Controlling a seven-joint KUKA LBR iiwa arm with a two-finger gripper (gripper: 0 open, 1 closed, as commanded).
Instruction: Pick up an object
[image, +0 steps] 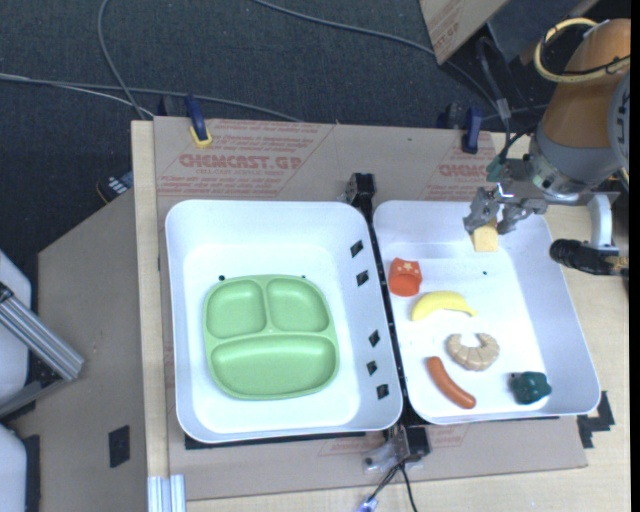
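The gripper (492, 218) hangs over the far end of the right bin (560, 330), jaws closed on a pale yellow block (486, 239). Below it in that bin lie a red piece (404, 278), banana (442, 304), tan pastry (472, 350), sausage (451, 383) and green lump (529, 386). The left bin (190, 300) holds a green tray (270, 335). The board (300, 150) on the bench reads "CHEMCAST GP" in red

A robotics lab setup: 2 white bins (185, 330) sit clamped on a board-covered bench (300, 150), loose cables (110, 60) trail over dark carpet, and a grey-orange robot arm (585, 90) reaches in.
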